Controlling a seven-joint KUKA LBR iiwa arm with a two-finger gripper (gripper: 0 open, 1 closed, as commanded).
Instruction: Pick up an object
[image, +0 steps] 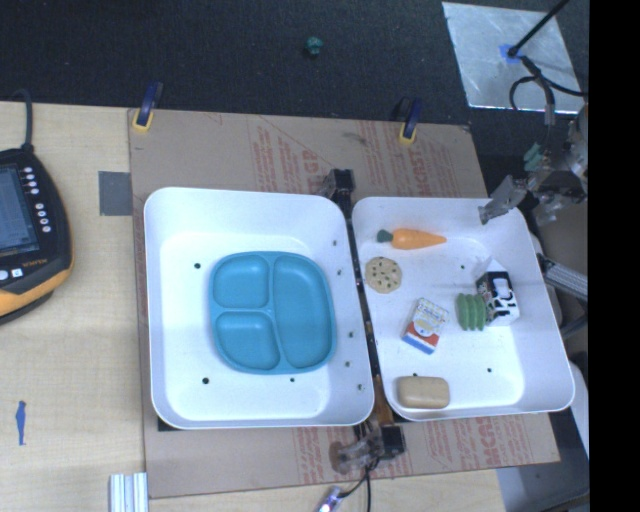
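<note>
End effector at right bin's upper right corner; grip state unreadable. Nothing picked yet. Carrot lies apart from neighbours: descend centred, straddle its narrow width.

Light wooden bench, seen from above at a slant. Brown cardboard sheet laid flat over its middle, held at the far edge by two clamps, one at the left corner and one further right. Two shallow white bins side by side on the cardboard, touching along their inner edges: left bin, right bin. Black-and-orange handheld pendant at the bench's left edge, well apart from the bins. Grey tape patch on the wood just beside the cardboard's left edge. Small blue mark near the lower left corner. Ribbed metal piece at the near edge.
</note>
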